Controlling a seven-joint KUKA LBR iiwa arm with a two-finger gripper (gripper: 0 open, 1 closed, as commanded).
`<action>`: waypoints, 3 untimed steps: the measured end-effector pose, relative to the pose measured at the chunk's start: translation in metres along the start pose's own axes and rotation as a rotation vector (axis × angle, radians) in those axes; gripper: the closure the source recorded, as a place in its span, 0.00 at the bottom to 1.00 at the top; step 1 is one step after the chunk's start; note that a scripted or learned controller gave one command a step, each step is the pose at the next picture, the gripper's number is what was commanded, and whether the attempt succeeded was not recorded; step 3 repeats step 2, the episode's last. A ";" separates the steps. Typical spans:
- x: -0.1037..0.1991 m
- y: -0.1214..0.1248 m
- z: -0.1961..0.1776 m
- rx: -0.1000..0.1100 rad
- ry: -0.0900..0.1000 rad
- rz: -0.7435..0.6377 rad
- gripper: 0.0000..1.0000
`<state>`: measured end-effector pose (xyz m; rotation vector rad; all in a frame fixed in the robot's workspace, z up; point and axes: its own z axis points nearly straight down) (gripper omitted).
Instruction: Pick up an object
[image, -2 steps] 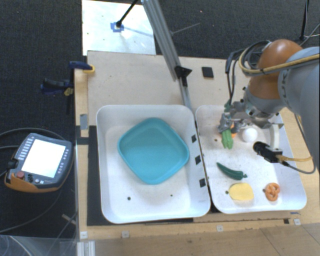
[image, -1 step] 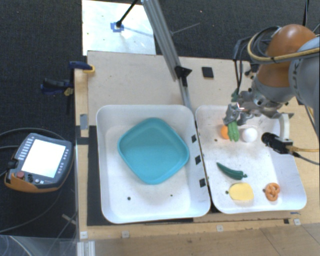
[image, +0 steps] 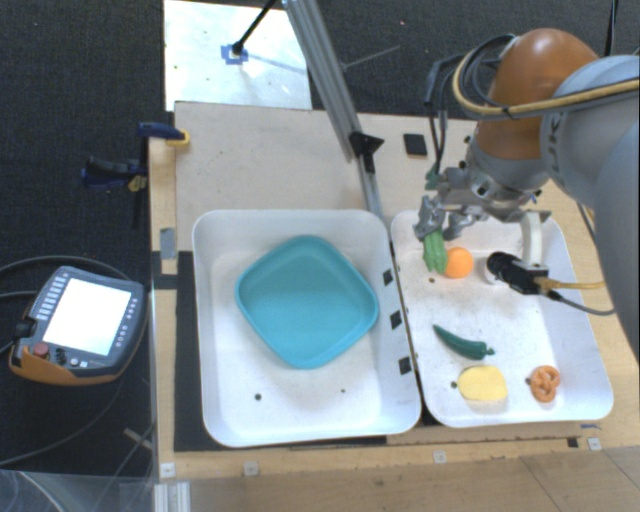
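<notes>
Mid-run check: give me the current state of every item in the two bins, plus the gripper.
Gripper: low in the right bin, over the light green piece.
Light green piece: under the gripper, touching the orange ball.
Orange ball: loose.
Dark green pepper: lying flat, apart.
Yellow piece: lying flat.
Orange pretzel: lying flat.
Teal plate: flat in left bin.

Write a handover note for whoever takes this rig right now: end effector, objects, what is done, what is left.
End effector: low over the far left of the right bin, at the light green piece; grip state unclear.
Right bin also holds: orange ball, dark green pepper, yellow piece, orange pretzel.
Left bin: teal plate.
Done: nothing visibly lifted.
Left: grasp and raise one object.
</notes>
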<state>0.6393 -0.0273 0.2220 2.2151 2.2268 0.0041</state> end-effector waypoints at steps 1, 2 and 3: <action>0.052 0.010 0.008 0.002 0.000 0.000 1.00; 0.100 0.027 0.000 0.001 0.000 0.001 1.00; 0.100 0.027 0.000 0.001 0.000 0.001 1.00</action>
